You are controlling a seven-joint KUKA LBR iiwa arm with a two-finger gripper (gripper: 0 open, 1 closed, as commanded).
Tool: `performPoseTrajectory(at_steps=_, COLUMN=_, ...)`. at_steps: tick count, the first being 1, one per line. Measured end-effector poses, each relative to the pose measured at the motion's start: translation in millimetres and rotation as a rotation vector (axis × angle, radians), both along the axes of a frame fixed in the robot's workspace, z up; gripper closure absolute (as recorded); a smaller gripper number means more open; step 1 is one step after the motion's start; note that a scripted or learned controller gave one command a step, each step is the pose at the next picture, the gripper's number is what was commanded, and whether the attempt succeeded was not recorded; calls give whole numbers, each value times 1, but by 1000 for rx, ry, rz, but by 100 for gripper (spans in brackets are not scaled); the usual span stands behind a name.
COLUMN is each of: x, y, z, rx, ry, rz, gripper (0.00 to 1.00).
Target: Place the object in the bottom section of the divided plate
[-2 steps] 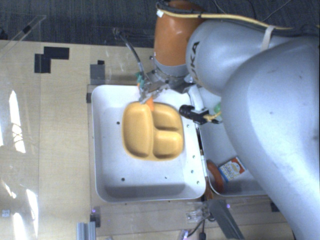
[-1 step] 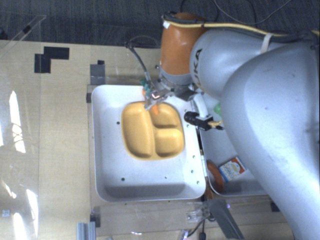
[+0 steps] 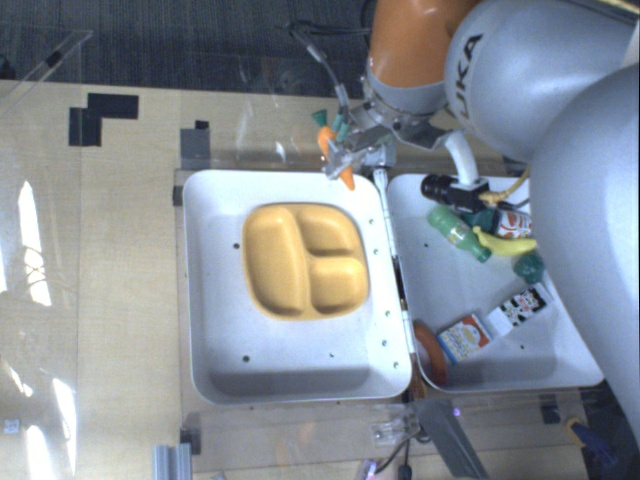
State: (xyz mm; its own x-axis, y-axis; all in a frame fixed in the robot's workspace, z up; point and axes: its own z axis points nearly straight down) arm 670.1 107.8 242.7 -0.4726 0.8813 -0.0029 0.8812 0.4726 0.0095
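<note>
A small orange carrot-shaped toy with green top [image 3: 333, 148] sits clamped in the gripper [image 3: 340, 156] above the left white bin [image 3: 215, 268], which holds a yellow divided plate [image 3: 305, 260].

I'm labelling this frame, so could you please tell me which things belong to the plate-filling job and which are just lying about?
Job:
- gripper
- orange object at its fingers
- divided plate in left bin

Lying about, right bin:
- green bottle
- banana
- small carton
- black-and-white box

Orange carrot-like object [image 3: 334, 154] at left bin's top edge; yellow divided plate [image 3: 305, 260] flat in left bin.
</note>
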Motion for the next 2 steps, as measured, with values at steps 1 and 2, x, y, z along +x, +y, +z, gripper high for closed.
performPoseTrajectory(at_steps=1, x=-30, y=-38, z=-57, rx=-4, ry=3, rz=477, gripper=100)
performPoseTrajectory(at_steps=2, x=-40, y=-77, z=-56, rx=-5, ry=1, rz=570, gripper=100)
